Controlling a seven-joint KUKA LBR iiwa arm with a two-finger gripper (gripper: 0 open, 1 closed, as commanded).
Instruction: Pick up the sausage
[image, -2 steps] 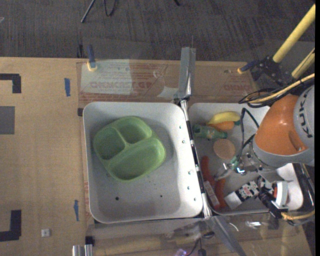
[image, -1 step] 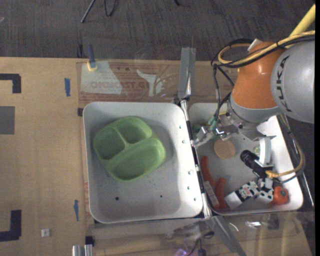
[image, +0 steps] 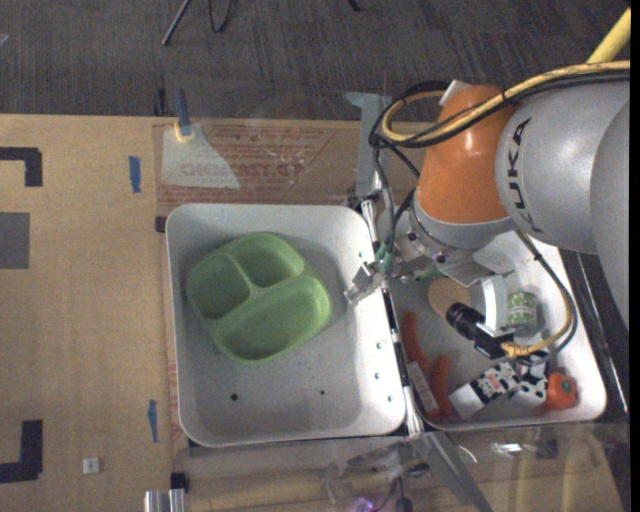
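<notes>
While the arm (image: 520, 150) hides much of the right bin (image: 590, 400), the tool's state is unclear.

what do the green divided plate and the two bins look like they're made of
Green divided plate: probably moulded plastic, going by its even colour, rounded compartment rims and soft sheen. Left bin and right bin: likely thin plastic, possibly coated metal, with smooth white walls, rounded corners and a matte finish; the look leaves it open.
</notes>
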